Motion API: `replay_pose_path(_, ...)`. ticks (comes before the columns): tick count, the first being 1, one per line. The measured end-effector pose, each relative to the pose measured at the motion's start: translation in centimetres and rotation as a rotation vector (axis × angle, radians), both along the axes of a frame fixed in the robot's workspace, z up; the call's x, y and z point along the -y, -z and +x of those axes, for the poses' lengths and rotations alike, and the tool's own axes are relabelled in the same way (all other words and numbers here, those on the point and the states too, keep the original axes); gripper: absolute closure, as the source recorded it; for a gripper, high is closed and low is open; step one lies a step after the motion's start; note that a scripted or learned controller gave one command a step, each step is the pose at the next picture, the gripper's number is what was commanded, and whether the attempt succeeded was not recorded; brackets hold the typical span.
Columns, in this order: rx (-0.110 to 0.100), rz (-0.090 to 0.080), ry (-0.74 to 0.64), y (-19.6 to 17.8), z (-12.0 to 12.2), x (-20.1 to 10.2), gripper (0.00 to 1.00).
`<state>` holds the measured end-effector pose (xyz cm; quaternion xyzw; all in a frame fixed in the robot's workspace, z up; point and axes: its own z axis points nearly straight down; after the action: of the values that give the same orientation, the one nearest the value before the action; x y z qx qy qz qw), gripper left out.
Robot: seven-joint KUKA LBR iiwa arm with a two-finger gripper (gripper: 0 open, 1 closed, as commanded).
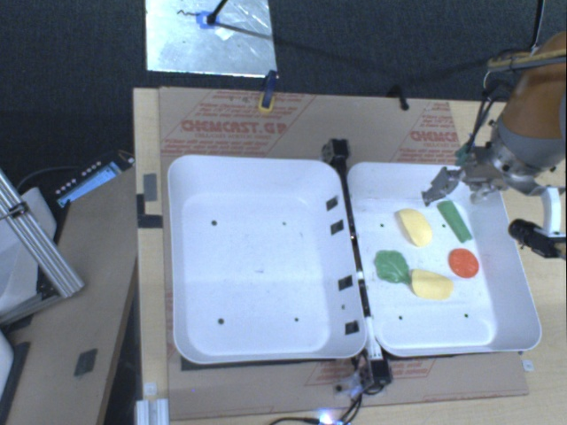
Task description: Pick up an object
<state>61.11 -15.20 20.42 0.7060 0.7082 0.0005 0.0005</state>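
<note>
On my table (106,237), the left bin (257,259) sits beside the right bin (509,317), where a green lump (392,266) touches a yellow piece (431,284), with a second yellow piece (414,227), a red disc (463,263) and a green stick (454,220) nearby. My pincer (462,184) hangs spread above that bin's far edge, gripping nothing, just beyond the stick.

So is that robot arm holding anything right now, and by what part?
Nothing is held. The gripper hangs above the right bin with nothing between its fingers. The green stick, both yellow pieces, the red round piece and the green lump all lie in the bin.
</note>
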Motion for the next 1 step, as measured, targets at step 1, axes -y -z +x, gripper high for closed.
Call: replay_pose_path(1,0.0,-0.001,-0.005,12.49,1.65,-3.94,0.0)
